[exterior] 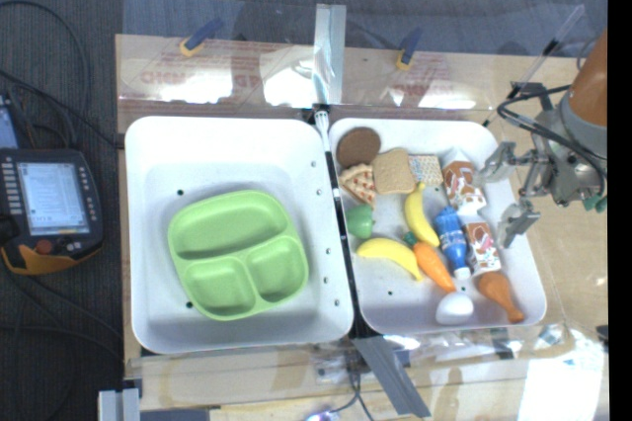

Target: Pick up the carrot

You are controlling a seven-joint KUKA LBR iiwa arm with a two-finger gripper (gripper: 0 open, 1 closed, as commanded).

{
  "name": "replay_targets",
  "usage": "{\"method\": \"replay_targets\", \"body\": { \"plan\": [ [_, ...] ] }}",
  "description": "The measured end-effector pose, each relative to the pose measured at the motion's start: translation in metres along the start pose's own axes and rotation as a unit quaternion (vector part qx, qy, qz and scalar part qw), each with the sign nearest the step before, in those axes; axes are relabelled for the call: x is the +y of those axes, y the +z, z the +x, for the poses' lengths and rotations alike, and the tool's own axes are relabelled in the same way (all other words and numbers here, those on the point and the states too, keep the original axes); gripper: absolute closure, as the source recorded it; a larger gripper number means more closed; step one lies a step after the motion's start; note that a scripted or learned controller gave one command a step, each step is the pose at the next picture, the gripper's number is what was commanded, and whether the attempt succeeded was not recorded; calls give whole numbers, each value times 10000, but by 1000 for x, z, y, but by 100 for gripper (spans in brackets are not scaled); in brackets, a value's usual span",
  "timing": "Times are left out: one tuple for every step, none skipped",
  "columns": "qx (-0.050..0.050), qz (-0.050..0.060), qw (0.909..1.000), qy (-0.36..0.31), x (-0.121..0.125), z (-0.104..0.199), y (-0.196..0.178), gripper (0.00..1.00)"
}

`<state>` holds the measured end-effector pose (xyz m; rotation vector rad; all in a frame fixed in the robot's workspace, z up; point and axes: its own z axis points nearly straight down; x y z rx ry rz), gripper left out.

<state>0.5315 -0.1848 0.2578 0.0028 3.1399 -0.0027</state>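
The carrot [433,266] is a small orange toy lying at a slant in the right bin [400,308], between a yellow banana [388,254] and a blue bottle [451,236]. My gripper [507,191] hovers over the right bin's right rim, up and to the right of the carrot and well apart from it. Its two fingers [515,221] are spread open with nothing between them.
The right bin is crowded with toy food: a second banana [420,214], a drumstick [499,294], a white egg [455,307], toast [393,172], a brown cookie [358,145] and a green pepper [360,221]. A green divided plate [237,251] lies in the left bin [148,162].
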Motion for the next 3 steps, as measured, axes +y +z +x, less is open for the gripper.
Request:
{"method": "replay_targets", "body": {
  "plan": [
    [-3,1,9979,647,60,45,161,0],
    [-2,12,9980,636,61,44,152,100],
    [-33,-12,9980,629,124,46,71,100]
  ]
}}
